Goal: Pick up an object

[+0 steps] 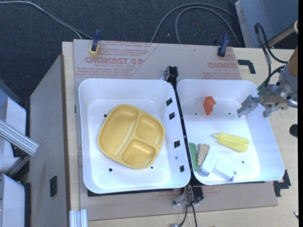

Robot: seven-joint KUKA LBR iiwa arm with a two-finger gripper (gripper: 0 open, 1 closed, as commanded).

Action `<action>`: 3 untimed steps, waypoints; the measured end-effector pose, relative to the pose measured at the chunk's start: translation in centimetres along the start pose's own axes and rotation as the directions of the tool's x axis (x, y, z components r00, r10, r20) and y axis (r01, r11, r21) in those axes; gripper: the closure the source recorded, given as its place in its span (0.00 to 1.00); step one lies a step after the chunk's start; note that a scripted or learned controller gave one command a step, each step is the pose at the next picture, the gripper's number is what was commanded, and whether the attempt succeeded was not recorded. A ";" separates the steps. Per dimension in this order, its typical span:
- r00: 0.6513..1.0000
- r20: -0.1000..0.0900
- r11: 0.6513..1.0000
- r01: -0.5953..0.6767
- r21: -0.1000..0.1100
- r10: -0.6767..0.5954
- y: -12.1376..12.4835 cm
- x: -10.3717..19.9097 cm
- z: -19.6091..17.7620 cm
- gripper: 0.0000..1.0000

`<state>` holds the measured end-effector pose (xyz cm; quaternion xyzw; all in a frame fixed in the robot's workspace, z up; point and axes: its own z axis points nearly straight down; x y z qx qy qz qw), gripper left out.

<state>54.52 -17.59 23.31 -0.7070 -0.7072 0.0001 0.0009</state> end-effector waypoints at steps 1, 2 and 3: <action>1.000 0.005 1.000 0.006 -0.024 -0.005 -1.9 5.7 -25.4 0.00; 1.000 0.004 1.000 0.002 -0.007 -0.002 -1.9 5.5 -25.5 1.00; 1.000 0.007 1.000 -0.010 -0.004 0.010 -0.9 -4.7 -24.8 1.00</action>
